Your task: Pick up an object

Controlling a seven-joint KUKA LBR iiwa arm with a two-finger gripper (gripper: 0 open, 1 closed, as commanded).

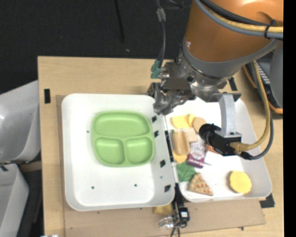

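Observation:
The arm's gripper (164, 102) hangs over the far left corner of the right bin (256, 132), close to the wall shared by the two bins. Just in front of it lie a yellow cheese piece (181, 121), a tan round biscuit (200, 124), a hot dog bun (179, 141) and a purple packet (198, 153). Nearer the front edge are a green leaf (185, 172), a pizza slice (201, 184) and a yellow disc (240, 181). Nothing shows in the gripper's grasp.
A green divided plate (123, 138) lies in the left bin (79, 181). A black fitting (218, 138) with a grey strap and a cable hangs off the arm over the right bin's middle. The arm's orange band (232, 19) covers the far right.

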